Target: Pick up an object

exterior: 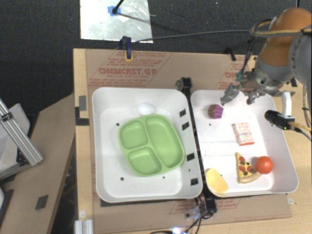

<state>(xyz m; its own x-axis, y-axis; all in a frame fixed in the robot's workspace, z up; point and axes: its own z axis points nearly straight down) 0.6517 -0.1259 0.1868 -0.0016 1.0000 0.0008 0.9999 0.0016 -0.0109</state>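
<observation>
End effector [240,95] spread, ungripping. Right bin [287,145]: five objects. Left bin [105,130]: one green tray [151,144].

Arm [287,38] cut off at right edge; yellow object [216,180] partly behind bin rim.

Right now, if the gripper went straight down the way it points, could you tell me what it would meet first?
Probably bare floor of the right bin, between the purple object and the bin's far wall. The gripper, open, hangs just right of that object; depth is unclear, so one finger might clip it.
</observation>
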